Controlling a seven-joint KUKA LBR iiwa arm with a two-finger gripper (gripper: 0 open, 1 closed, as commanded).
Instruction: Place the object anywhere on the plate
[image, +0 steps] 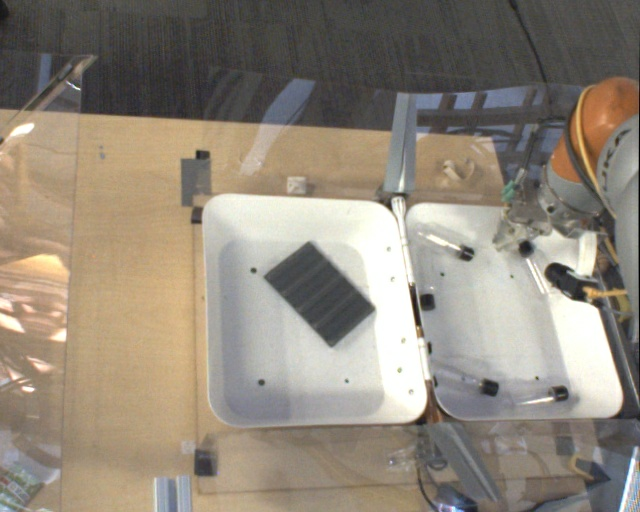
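Evidently the task is at an early stage. Camera view: the dark ribbed plate (320, 293) lies bare at the centre of the left bin (230, 400). The candidate objects, several clear tubes with black caps (447, 244), lie scattered in the right bin (600, 400), well apart from the plate. The gripper (520, 225) hangs over the upper right of that bin; whether its fingers are open or closed cannot be told. Grasp, transfer and release all remain outstanding.

Two white bins (215, 330) side by side — wooden bench (120, 300).
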